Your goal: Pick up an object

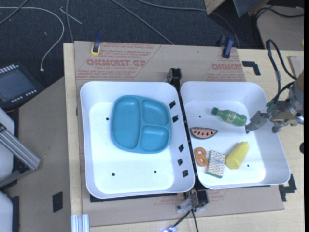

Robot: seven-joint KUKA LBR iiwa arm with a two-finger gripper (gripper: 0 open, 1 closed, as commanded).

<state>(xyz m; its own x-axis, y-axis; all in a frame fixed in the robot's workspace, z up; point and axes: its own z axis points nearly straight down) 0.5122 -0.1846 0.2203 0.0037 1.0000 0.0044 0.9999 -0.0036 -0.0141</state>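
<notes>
Five small things lie in the right bin [270,129]: one green bottle [229,116], one watermelon slice [203,132], one pretzel [200,155], one small printed carton [216,164] and one yellow bottle [237,155], the last two touching. One blue divided plate [141,124] sits alone in the left bin [91,129]. Both bins rest on one worktop [72,81]. One gripper [254,123] hangs over the right bin's right side, just beside the green bottle; whether it is spread I cannot tell, and the arm is cut off at the edge.
</notes>
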